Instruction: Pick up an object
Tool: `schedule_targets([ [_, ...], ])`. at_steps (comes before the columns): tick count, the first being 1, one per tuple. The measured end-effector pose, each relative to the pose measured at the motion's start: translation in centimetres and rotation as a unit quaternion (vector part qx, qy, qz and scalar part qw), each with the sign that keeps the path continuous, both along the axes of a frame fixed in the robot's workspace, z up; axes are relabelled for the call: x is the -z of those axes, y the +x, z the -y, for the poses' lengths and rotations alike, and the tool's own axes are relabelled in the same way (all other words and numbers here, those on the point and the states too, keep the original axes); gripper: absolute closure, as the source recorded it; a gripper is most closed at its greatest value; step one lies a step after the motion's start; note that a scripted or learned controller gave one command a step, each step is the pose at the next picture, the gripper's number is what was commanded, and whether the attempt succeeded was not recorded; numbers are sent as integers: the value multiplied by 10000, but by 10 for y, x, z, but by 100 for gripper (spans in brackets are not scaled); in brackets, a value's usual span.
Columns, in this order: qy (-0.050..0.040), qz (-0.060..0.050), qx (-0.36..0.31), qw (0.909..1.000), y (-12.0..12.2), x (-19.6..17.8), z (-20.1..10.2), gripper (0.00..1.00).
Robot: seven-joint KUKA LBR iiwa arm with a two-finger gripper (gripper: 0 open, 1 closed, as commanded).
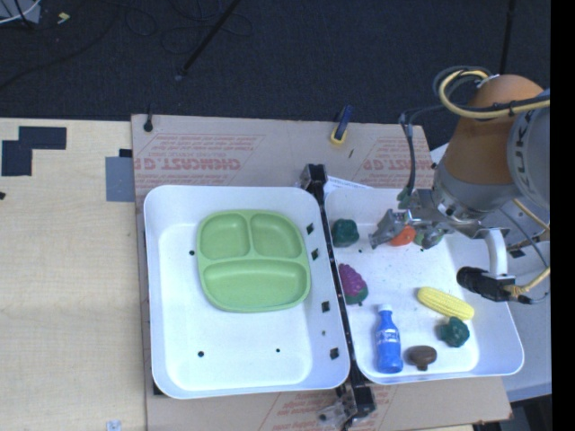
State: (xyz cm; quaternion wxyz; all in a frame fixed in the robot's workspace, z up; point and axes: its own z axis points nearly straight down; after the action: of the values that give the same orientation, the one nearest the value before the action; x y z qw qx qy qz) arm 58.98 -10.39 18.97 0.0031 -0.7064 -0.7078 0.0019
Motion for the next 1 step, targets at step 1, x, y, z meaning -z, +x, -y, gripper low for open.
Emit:
schedule_targets([
  [1,3,-28,0,10000,1,65,2,0],
])
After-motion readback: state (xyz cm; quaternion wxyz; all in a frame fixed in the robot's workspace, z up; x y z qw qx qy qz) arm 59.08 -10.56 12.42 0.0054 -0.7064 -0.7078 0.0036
